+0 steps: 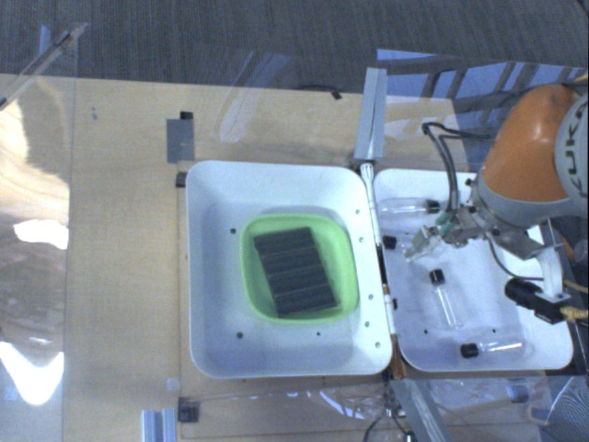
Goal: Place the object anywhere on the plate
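A lime-green square plate point(342, 267) sits in the middle of the left white bin point(212, 274). A dark grey ridged rectangular block point(294, 271) lies flat on the plate, turned slightly. My gripper point(426, 243) hangs low over the upper left part of the right bin point(552, 353), below the orange-banded arm point(526, 159). It is well apart from the plate and the block. Nothing can be seen held in it.
Clear tubes with black caps lie in the right bin: one near its middle point(443, 298), one along the front point(493, 347), one near the back wall point(406, 208). A small black piece point(389, 242) lies by the divider. Cables hang around the wrist.
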`<state>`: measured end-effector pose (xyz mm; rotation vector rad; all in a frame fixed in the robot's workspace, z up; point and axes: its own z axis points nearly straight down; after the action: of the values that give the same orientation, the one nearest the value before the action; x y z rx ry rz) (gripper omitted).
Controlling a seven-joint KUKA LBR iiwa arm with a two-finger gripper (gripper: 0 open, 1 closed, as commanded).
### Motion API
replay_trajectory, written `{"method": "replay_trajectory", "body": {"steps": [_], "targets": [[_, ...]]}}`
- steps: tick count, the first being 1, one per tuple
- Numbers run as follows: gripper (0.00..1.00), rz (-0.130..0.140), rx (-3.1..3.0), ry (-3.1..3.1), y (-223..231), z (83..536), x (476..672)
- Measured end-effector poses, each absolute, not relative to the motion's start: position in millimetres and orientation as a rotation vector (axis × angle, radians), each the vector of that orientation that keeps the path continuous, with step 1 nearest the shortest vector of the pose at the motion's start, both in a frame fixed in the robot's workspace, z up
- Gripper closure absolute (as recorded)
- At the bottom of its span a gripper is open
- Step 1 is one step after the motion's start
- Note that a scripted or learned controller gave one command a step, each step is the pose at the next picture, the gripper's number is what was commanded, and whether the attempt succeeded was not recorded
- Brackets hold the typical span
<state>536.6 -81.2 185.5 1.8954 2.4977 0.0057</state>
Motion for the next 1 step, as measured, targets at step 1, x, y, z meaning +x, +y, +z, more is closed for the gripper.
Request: {"method": "replay_trajectory", "body": {"steps": [1], "targets": [[0.00, 0.008, 1.861, 2.524, 15.4, 217.1, 516.0]]}}
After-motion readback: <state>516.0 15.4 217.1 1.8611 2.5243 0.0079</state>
